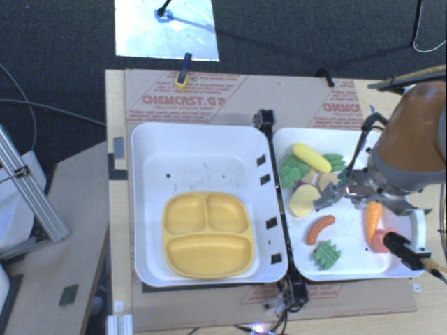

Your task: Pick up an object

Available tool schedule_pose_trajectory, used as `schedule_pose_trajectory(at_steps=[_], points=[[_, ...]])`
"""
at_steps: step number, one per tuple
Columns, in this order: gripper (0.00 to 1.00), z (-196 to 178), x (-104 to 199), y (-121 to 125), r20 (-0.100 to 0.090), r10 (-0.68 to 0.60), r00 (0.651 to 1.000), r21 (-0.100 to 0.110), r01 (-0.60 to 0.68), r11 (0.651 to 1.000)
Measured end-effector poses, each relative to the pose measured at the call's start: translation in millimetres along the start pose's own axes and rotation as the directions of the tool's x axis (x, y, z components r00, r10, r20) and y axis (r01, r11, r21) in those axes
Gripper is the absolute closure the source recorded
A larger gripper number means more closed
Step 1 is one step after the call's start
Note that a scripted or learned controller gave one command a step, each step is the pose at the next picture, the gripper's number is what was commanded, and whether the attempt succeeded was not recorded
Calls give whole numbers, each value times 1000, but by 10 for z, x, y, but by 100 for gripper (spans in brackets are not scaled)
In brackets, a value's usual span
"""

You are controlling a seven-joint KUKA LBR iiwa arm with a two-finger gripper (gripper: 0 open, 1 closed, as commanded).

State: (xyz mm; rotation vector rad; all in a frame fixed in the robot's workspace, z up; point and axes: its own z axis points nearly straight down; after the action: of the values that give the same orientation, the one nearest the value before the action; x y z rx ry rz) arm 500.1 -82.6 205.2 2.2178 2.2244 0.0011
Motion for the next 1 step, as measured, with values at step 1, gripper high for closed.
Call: schedule_pose_trajectory(at_steps=[1], points=[[0, 1000, -324, -164, 0, 6, 1000, 8, -6, 1000]])
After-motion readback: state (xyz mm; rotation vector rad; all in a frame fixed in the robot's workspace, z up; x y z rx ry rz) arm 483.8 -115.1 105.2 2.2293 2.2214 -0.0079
